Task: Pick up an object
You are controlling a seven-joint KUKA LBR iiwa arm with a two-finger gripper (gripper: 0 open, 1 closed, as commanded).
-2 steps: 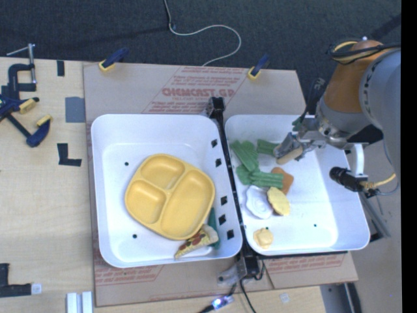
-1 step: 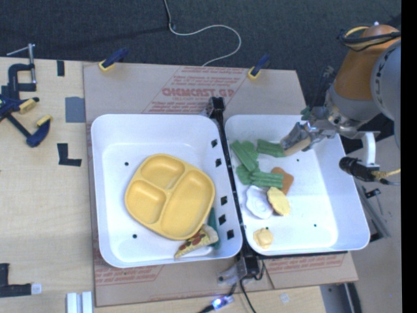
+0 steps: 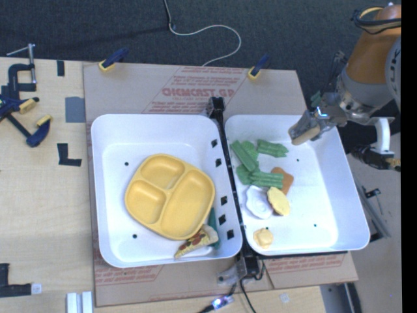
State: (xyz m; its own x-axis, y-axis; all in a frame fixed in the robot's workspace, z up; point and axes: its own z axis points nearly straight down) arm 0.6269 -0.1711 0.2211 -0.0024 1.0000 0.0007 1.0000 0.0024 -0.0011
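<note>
My gripper (image 3: 301,135) hangs over the far right part of the right bin (image 3: 326,194), above bare white floor. Nothing shows between its fingers. To its left in that bin lie several green bean-like pieces (image 3: 251,162), an orange piece (image 3: 283,177), a yellow potato-like piece (image 3: 278,201) on a white item (image 3: 258,205), and a small yellow round piece (image 3: 263,237) near the front wall. In the left bin (image 3: 111,175) sits a yellow divided plate (image 3: 169,195) with a pizza slice (image 3: 196,241) at its front edge.
The bins rest on a cardboard sheet (image 3: 189,90) held by blue-and-yellow clamps (image 3: 113,59). More clamps (image 3: 19,103) lie on the wooden bench at far left. A white cable (image 3: 202,31) loops behind the bins.
</note>
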